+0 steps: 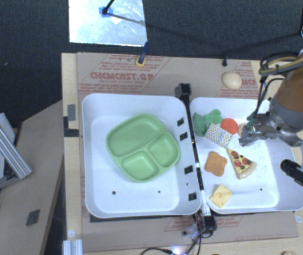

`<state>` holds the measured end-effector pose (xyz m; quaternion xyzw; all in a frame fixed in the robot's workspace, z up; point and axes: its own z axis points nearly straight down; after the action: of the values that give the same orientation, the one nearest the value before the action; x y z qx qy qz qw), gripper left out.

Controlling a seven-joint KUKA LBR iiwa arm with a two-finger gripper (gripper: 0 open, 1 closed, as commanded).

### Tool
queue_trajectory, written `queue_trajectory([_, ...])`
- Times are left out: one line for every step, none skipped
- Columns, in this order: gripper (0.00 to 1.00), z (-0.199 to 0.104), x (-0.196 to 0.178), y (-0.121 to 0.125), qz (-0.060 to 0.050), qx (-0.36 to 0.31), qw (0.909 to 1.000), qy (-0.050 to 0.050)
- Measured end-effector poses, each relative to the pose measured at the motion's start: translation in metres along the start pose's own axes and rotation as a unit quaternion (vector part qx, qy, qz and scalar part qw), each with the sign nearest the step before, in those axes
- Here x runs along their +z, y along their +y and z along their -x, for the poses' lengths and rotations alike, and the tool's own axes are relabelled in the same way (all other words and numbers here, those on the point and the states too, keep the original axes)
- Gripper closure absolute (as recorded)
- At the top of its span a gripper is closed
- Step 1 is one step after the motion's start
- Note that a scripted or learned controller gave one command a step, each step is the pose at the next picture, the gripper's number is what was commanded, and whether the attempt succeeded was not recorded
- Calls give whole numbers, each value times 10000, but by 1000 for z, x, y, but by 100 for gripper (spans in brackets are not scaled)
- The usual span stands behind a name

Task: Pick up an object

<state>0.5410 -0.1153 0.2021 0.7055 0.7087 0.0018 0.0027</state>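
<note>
1. From the overhead camera, the pincer (249,134) hangs low over the right bin (287,198), at the upper middle of it, beside the cluster of toy food. I can't tell whether it is open or closed, and nothing is visibly caught in it.
2. Nearest to it are the red tomato-like piece (229,125) and the patterned square block (218,135), which touch each other; the green leafy piece (207,119) sits just left of those.
3. To do the pick well, I'd say it should choose one item and come straight down over its middle. In that crowded corner a neighbour could get nudged or pinched along with it. The pizza slice (241,163) lies just below the pincer with a little clear space around it, so it looks the easier target.
4. Counting the right bin: one green piece, one red piece, one patterned block, one pizza slice, one orange-brown nugget (216,163), one yellow cheese wedge (221,196). Six in all.
5. The left bin (101,198) holds one green divided tray (142,147).
6. One pale egg-shaped thing (232,80) rests on the worktop (114,73) behind the bins.
</note>
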Motion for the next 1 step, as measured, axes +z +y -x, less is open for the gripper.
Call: queue_trajectory([100,0,-24,2,-8,-1,10000,2])
